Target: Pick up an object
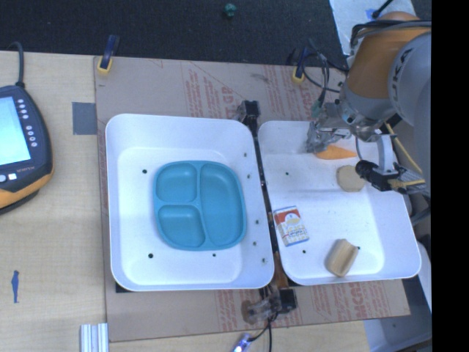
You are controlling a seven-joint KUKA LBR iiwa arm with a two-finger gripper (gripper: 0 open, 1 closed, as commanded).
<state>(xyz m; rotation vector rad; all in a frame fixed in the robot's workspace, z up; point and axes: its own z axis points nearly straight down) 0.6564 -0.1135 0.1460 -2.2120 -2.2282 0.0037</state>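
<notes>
Down in the far corner of the right bin [381,218], the tool [320,139] sits right at an orange thing [337,152]. I cannot tell if it grips it. Nearby I see a tan lump [350,178], a small card [290,226] and a wooden block [341,257].

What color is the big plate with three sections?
The plate is light blue, seen clearly in the camera view.
</notes>
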